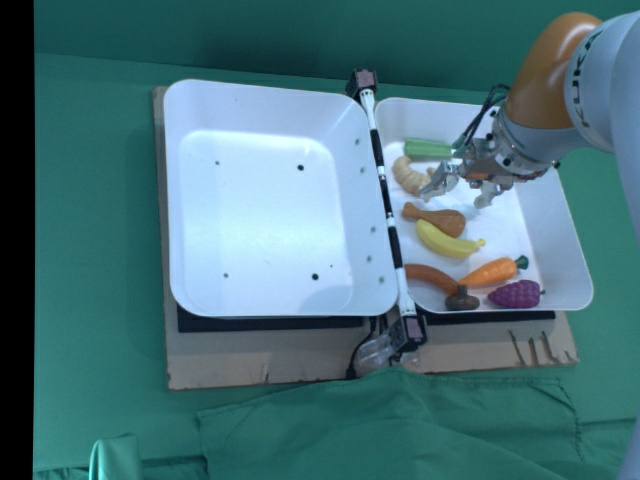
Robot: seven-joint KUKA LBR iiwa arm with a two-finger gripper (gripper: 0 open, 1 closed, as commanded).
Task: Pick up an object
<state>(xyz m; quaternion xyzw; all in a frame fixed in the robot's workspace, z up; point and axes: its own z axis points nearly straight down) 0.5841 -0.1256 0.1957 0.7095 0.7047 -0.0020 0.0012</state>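
Gripper (462,186) over right bin (560,238), fingers spread, grasping nothing.
Toy food sits in that bin: green piece (427,148) and pale corn (407,174) just left of gripper, drumstick (436,216), banana (447,240), carrot (492,271), grapes (515,293), sausage (432,276) nearer the front. Left bin (200,108) alongside.
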